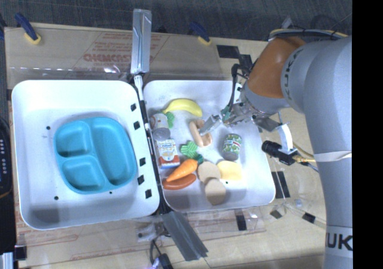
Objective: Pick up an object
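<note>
Now approaching: the pincer (210,124) hovers over the toy-filled right bin (263,175).
Its opening I cannot tell; next, descend onto the hot dog (199,133) at its seven o'clock.

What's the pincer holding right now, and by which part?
Cannot tell. The pincer is low in the right bin, beside the hot dog; no object visibly sits in it.

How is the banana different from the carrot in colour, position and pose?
The banana is yellow and curved; the carrot is orange, tapered, with green leaves. The banana lies near the far side of the right bin, with clear floor around much of it; the carrot lies nearer the front, packed among other toys. Both are toy food in one bin.
</note>
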Controlling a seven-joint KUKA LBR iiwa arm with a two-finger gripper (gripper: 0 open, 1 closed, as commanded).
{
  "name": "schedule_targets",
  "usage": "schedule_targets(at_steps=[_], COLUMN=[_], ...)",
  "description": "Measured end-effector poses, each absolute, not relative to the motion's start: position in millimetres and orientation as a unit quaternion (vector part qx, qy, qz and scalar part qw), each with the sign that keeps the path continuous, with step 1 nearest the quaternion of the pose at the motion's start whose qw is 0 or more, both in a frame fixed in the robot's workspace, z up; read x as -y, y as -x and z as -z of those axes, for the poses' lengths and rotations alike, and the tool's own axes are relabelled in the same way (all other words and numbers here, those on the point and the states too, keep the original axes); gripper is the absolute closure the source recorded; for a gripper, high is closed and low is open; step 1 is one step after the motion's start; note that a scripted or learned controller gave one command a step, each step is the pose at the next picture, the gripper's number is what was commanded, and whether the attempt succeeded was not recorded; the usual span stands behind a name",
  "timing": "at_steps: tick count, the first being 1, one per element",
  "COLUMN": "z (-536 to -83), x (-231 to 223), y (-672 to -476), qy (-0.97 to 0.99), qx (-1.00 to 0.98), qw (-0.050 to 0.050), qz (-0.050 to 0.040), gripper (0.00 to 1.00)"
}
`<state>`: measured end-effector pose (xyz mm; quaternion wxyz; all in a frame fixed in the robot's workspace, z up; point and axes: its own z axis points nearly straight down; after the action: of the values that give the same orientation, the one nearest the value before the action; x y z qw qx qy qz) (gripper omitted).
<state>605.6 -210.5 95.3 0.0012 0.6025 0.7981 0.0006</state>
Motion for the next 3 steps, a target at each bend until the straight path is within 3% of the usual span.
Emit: schedule_targets(at_steps=[1, 2, 3], z=[-95.8, -95.0, -93.7], x=[210.2, 133.9, 161.0], y=[-539.5, -567.4, -621.8], qy=[-0.592, -0.561, -0.576], qx=[-0.806, -0.828, -0.817], qw=[0.002, 0.003, 0.001], qz=[-0.0009, -0.0017, -0.0003], gripper=[0.0, 0.0, 0.0])
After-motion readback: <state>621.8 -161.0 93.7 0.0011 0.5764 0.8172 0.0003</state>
